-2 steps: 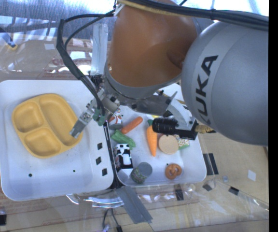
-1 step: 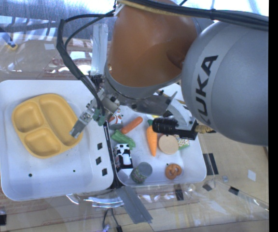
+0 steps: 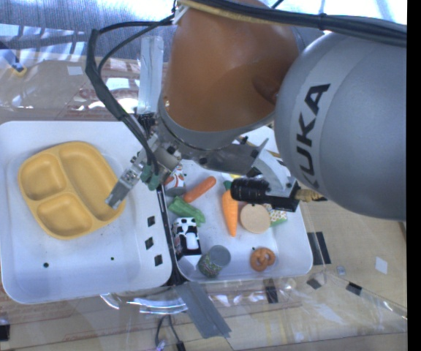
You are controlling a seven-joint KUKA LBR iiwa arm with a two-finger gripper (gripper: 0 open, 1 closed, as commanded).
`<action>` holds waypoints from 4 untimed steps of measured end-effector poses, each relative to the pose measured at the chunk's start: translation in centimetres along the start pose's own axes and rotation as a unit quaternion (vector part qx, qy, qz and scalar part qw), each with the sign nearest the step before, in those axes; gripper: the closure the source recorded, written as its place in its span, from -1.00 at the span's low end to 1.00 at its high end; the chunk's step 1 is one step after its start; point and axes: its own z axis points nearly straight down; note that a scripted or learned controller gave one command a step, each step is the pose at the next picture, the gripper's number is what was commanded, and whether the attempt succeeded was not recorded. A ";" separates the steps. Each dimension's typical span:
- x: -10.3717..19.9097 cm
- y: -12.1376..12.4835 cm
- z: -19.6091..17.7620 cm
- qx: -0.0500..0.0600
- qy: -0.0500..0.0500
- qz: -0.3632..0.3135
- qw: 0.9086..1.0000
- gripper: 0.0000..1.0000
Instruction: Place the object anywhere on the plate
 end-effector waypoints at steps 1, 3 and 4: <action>0.0 0.0 0.0 0.000 0.000 0.000 1.000 -1.00; 0.0 0.0 0.0 0.000 0.000 0.000 1.000 -1.00; 0.0 0.0 0.0 0.000 0.000 0.000 1.000 -1.00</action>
